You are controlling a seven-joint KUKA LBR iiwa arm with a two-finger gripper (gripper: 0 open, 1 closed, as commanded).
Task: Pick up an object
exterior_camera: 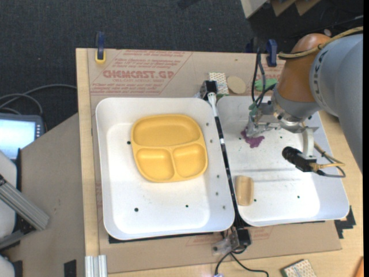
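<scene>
One small purple object [252,137] in the right bin [277,209], directly beneath the claw [258,126], claw's grip state unclear

One camera watches me, fixed above the tabletop [144,68] and tilted down at a slant, so the far edge of the board sits high in the frame and the near edge low. It stands back enough to take in both white bins whole: the left bin [109,178] fills the middle of the frame, the right bin [277,203] lies beside it toward the right. Dark floor shows beyond the far edge and along the left. My arm [323,68] enters from the frame's right, large and close to the lens, and my end effector [260,124] hangs over the right bin's far half.
</scene>
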